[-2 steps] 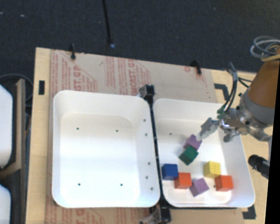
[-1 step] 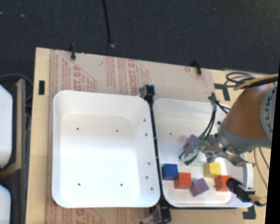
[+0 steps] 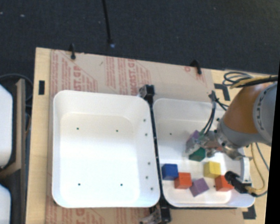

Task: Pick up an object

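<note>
Arm: the grey KUKA arm (image 3: 245,119) reaches in from the right over the right bin (image 3: 179,117), orange band uppermost.
Gripper: the gripper (image 3: 197,148) is low in the right bin, right at the green block.
Fingers: whether they are apart or together I cannot tell (the wrist hides most of them, and the frame is blurred there).
Target, as I judge it: the green block (image 3: 198,154), touching or just under the gripper tip, with a pale purple piece (image 3: 195,136) just above it.
Other blocks: a yellow block (image 3: 213,169), blue block (image 3: 169,171), orange block (image 3: 183,180), purple block (image 3: 199,186) and red-orange block (image 3: 223,183) sit near the bin's front wall, close together.
Left bin: the left bin (image 3: 102,149) lies beside the right one on the bench (image 3: 109,71).
Step in hand: likely closing on the green block.
Doing it well: centre the block between the tips and come straight down so the pale purple piece is not trapped too (a double grab may slip). Close fully before lifting, then rise vertically, clear of the yellow block.
Risk: an off-centre pinch could squirt the block aside.
</note>
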You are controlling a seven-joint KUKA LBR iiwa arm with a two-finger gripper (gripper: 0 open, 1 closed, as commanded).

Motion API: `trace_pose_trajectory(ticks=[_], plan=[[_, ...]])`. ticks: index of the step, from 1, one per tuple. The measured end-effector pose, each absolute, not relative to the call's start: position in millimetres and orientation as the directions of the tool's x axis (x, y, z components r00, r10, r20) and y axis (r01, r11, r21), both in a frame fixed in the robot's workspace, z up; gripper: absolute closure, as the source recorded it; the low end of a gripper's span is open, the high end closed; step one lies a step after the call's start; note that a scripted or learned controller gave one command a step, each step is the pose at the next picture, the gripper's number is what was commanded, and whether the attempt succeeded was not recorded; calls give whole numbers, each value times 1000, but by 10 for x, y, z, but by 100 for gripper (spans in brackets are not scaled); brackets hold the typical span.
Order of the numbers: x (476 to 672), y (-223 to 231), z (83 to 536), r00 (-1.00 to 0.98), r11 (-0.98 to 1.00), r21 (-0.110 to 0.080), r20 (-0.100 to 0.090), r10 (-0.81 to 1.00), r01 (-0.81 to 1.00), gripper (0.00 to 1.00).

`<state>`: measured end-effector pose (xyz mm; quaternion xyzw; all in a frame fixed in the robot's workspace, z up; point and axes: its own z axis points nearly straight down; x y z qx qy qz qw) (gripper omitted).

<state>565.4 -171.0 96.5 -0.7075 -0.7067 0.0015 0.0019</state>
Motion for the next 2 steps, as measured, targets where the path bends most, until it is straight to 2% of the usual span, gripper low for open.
trace_pose_trajectory(ticks=[1, 2], plan=[[5659, -1707, 1072, 1, -1, -4, 1, 1000, 1000, 100], [5380, -879, 2030, -7, 7, 5, 1, 1000, 1000, 100]])
